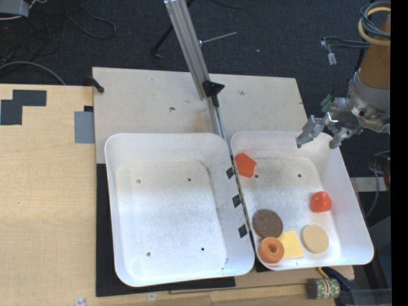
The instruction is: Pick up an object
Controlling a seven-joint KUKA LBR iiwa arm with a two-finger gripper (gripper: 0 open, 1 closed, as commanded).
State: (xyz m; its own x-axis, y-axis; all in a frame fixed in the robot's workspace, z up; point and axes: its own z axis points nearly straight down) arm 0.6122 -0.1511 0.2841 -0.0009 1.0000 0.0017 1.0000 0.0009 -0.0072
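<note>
My gripper [320,136] hangs over the far right corner of the right bin [357,234], fingers spread open with nothing between them. In that bin lie an orange-red block [245,164] at the far left, a red rounded piece [320,201] near the right wall, a brown disc [267,223], an orange ring [271,250], a yellow square [292,244] and a tan disc [315,238] along the near side. The red rounded piece sits roughly below the gripper, toward the near side.
The left bin [115,190] stands beside the right one, with a divider carrying black clips [234,199] between them. A slanted metal rail [191,50] rises behind the bins. A small green-labelled object [325,289] lies on the bench's near edge.
</note>
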